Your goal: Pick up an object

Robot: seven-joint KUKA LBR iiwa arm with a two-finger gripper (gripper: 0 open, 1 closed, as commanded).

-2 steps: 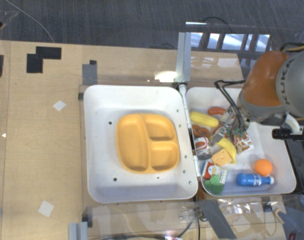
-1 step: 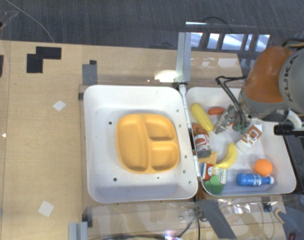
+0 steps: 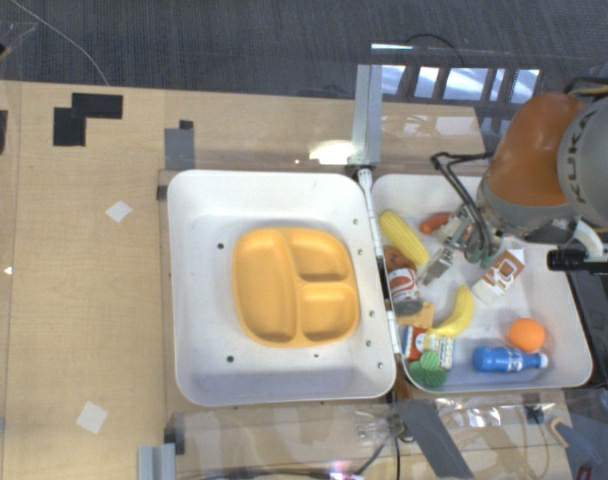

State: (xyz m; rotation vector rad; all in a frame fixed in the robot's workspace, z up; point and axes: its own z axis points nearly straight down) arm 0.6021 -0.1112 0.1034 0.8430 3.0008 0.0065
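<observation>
A pale wooden tabletop [image 3: 74, 298] fills most of the frame, carrying two shallow white plastic bins side by side. The left white bin [image 3: 199, 298] sits at the centre of the frame and holds a yellow plastic divided plate [image 3: 294, 286] with three compartments, lying flat near its middle. The right white bin [image 3: 574, 358] lies at the right of the frame, its near edge touching the left bin's rim.

The grey arm with its orange band [image 3: 529, 153] reaches in from the upper right, and its gripper [image 3: 454, 248] hangs low over the upper middle of the right bin. The jaws point down and to the left; whether they are apart or together cannot be told from this angle, and nothing is seen between them.

Inside the right bin, a yellow corn cob [image 3: 402, 238] lies at the upper left, just beside the gripper. A small red-orange piece [image 3: 434, 222] lies above the gripper. A white bottle with an orange label [image 3: 500, 273] lies tilted just right of the gripper. A yellow banana [image 3: 458, 313] curves through the bin's middle. An orange ball [image 3: 527, 335] rests at the lower right, and a blue bottle with a white cap [image 3: 506, 360] lies on its side just below it. A red and white packet [image 3: 402, 284] sits by the left wall, and a green and white item [image 3: 434, 360] lies at the lower left.
</observation>
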